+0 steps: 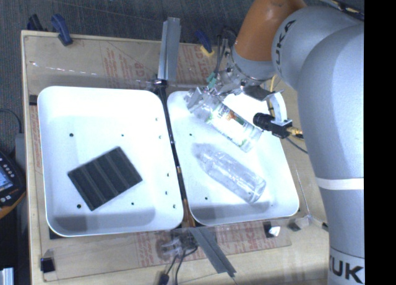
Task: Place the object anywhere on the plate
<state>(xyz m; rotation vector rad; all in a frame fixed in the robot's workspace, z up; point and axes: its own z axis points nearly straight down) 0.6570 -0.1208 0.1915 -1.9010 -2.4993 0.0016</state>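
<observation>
Reaching in from the right, the grey arm with its orange band dominates our view, and below it the counter carries two shallow white bins side by side. We take the left bin to hold the target: a dark ribbed rectangle lying flat in its near half, which we judge to be the plate named in the task. The right bin holds a clear plastic bottle lying on its side, slanting from the bin's middle toward its near right corner. Above it, at the far end of that bin, we see a second clear, bottle-like object with a label, tilted and just under the end effector. We judge this is the object to be moved, and that it seems lifted off the bin floor, though we cannot be sure. To do this step well, we would carry it steadily across the divider between the bins, keep it high enough to clear both rims, and lower it squarely over the dark rectangle before letting go. The end effector touches or closely overlaps the top of that labelled object, but glare and clutter hide how wide it stands, so we cannot tell whether it truly grips it.
</observation>
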